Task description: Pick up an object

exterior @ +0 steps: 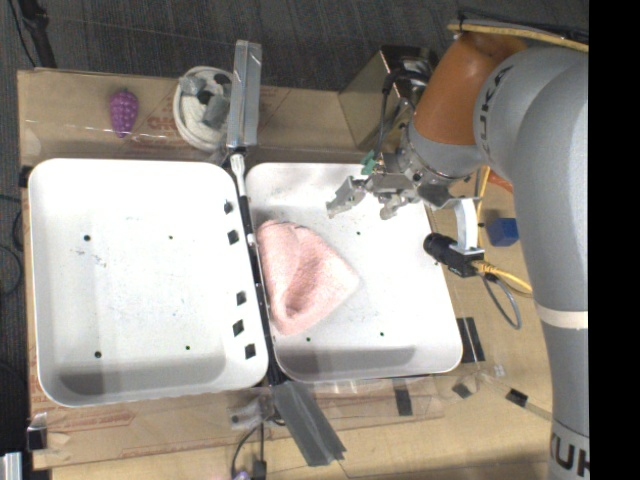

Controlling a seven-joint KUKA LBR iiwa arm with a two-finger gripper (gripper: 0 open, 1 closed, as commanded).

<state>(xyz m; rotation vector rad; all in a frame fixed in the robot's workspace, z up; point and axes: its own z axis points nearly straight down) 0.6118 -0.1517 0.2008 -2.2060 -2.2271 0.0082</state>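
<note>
Soft pink terry cloth (300, 273): crumpled, folded into a loose heap, lying flat against the right bin's (420, 318) left wall.

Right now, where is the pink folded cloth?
The pink folded cloth lies in the right white bin, against its left wall beside the divider, below-left of the gripper.

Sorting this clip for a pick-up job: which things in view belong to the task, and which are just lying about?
Belongs to the job:
- pink cloth, lying in the right bin by the divider
- pincer, above that bin's far side, apart from the cloth

Just lying about:
- left bin
- purple grape-like toy on the bench beyond it
- white roll beside the toy
</note>
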